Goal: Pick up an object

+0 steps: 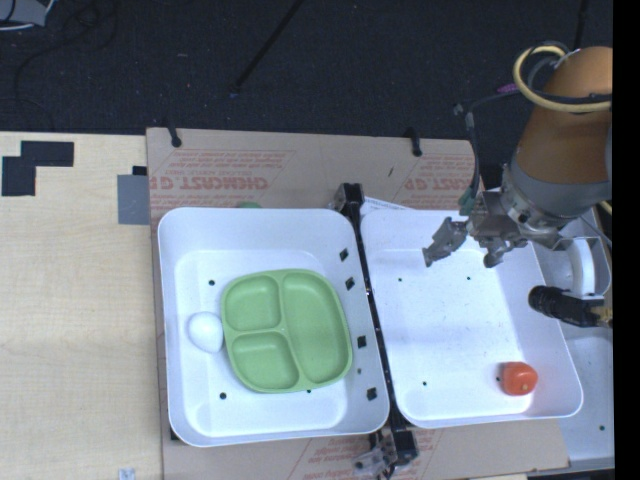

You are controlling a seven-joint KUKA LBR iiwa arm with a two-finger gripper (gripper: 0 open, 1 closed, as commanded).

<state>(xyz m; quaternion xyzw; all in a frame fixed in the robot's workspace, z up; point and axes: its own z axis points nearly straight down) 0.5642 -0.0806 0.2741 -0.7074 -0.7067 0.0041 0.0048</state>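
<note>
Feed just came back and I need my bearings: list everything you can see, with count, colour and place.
Shallow plastic bins: 2, white, side by side on the bench; left bin, right bin.
Divided plastic plate with three compartments: 1, light green, in the left bin.
Small egg-shaped object: 1, white, left bin, touching the plate's left edge.
Small round object: 1, orange-red, right bin, near front right corner.
Cardboard sheet: 1, brown with red print, under the bins.
Robot arm: 1, grey with orange band, entering from the right.
Gripper: 1, dark, open, over the right bin's far side, holding nothing.
</note>
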